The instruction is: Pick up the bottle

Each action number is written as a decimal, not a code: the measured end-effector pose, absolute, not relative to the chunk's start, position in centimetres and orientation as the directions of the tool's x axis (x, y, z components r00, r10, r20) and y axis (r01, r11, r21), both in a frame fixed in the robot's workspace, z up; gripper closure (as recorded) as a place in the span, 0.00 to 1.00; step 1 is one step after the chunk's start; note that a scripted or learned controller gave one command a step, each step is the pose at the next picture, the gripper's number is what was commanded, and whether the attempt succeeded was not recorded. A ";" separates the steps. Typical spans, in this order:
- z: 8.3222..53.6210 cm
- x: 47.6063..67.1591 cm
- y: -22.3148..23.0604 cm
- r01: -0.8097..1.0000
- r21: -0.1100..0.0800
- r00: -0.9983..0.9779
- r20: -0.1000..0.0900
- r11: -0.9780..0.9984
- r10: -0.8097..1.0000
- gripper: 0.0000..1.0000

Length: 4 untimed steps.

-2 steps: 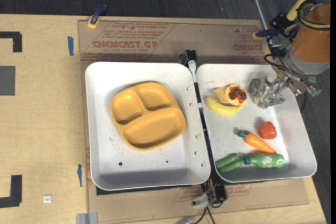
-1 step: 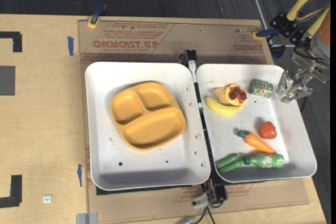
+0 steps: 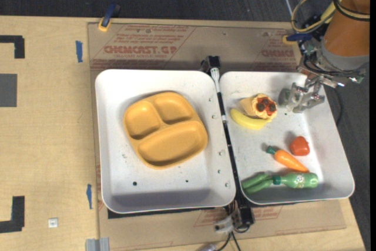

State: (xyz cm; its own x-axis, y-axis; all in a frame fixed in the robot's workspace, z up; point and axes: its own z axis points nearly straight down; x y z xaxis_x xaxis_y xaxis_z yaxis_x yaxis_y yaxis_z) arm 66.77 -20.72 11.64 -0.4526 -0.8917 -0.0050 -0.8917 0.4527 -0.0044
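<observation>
Two shallow white bins sit side by side on a brown cardboard sheet atop a pale wooden bench. The left bin (image 3: 111, 144) holds a yellow-orange divided tray (image 3: 165, 128) near its middle, with bare white floor all around it, widest along the near edge. The right bin (image 3: 335, 144) holds the smaller items. A green bottle (image 3: 281, 180) lies on its side along the near wall, running left to right, its darker end pointing toward the divider between the bins. Just beyond it lies a carrot (image 3: 286, 159), and a small red pepper-like piece (image 3: 299, 146) sits close to the carrot's right. A yellow banana (image 3: 248, 120) and a slice of pizza (image 3: 262, 106) rest together at the far left of this bin. The gripper (image 3: 302, 97) hangs over the far right corner, well apart from the bottle, its metal fingers slightly apart with nothing between them. Open white floor lies between the gripper and the red piece, and along the right wall.
</observation>
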 end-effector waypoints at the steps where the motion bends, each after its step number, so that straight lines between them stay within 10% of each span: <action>1: 18.7 65.8 -22.3 -0.982 -0.006 -0.189 -0.003 0.189 -0.982 1.00; 2: 8.7 66.8 -22.3 -0.992 -0.005 -0.129 -0.003 0.129 -0.992 1.00; 3: 11.6 66.8 -22.3 -0.797 -0.005 -0.604 -0.006 0.604 -0.797 1.00; 4: 18.7 66.8 -22.3 -0.985 -0.006 -0.172 -0.003 0.172 -0.985 1.00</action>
State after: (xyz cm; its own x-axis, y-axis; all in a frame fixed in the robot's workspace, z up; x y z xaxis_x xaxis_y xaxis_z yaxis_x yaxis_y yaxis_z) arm 66.78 -22.29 18.66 -0.1719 -0.9851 -0.0034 -0.9851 0.1720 -0.0063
